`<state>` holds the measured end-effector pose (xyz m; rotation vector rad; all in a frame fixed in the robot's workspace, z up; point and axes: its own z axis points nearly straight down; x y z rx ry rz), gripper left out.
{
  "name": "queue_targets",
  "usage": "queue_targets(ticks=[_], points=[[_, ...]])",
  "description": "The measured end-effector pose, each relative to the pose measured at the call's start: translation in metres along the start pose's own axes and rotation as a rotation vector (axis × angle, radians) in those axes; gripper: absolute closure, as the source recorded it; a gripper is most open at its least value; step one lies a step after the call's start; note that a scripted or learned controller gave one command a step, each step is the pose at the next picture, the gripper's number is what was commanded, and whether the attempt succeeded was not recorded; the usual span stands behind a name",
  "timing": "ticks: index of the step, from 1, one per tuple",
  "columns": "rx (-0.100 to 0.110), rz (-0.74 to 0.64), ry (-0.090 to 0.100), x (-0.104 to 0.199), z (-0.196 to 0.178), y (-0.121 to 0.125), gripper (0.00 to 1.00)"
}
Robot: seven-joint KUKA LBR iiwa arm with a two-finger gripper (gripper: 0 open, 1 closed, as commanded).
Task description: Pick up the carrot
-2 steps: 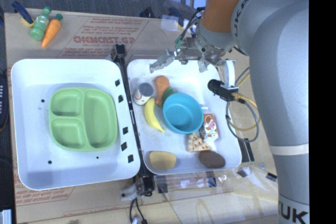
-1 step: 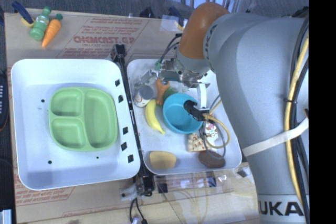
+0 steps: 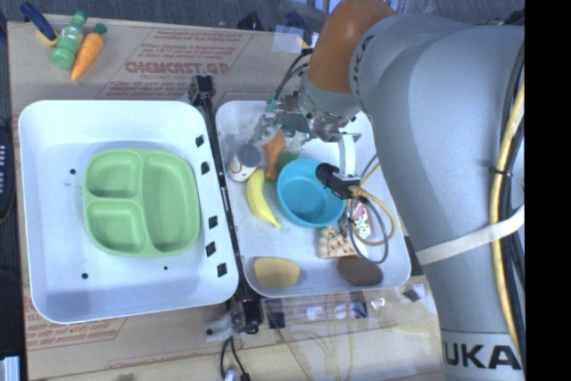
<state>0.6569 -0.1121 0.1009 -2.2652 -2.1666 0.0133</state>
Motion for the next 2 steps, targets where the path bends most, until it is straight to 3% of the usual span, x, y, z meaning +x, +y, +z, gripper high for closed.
queue_targets(ticks=[1, 2], points=[[-0.01, 0.175, 0.0, 0.066, -0.094, -0.023, 1.0], [-0.004, 0.174, 0.001, 0.066, -0.125, -0.085, 1.0]])
